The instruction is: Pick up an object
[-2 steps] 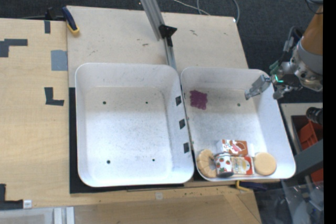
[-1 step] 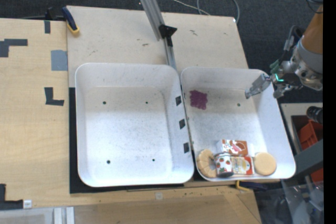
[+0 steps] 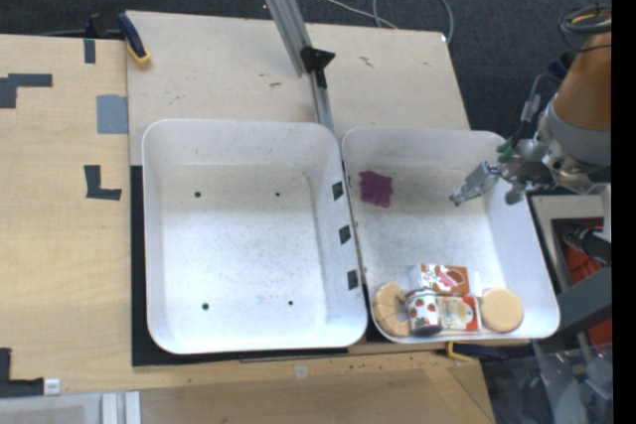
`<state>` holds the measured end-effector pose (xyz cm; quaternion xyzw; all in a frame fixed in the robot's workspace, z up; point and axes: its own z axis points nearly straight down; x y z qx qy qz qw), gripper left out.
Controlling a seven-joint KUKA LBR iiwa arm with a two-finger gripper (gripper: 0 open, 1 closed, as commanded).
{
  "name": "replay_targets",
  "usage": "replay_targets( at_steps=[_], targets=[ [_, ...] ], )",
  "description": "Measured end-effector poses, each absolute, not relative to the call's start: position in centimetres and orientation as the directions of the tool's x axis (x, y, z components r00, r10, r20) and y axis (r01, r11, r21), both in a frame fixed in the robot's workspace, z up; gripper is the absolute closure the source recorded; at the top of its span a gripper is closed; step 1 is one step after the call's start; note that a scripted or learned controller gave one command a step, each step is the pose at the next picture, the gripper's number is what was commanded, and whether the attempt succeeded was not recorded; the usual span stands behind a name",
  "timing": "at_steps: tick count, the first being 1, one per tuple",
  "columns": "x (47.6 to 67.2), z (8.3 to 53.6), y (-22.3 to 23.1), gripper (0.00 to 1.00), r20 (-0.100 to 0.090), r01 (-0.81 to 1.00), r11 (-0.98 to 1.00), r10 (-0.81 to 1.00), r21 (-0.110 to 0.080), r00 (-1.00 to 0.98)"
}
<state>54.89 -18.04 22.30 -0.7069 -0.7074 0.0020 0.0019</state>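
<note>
Purple object [image 3: 376, 187] lies in right bin [image 3: 517, 243], upper left. Gripper [image 3: 475, 186] hovers near its right edge, touching nothing; arm cut off at the frame edge.

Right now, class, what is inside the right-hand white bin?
Inside the right bin: a purple piece near its far left, and along its near edge a round cookie, a strawberry-print package and another cookie, partly covered by the package. The gripper hovers above.
</note>
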Motion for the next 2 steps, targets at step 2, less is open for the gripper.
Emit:
replay_targets(
  at_steps=[2],
  targets=[
    [54.8, 9.6, -17.5, 0.0, 0.001, 1.0, 0.001, 1.0, -0.008, -0.001]
  ],
)
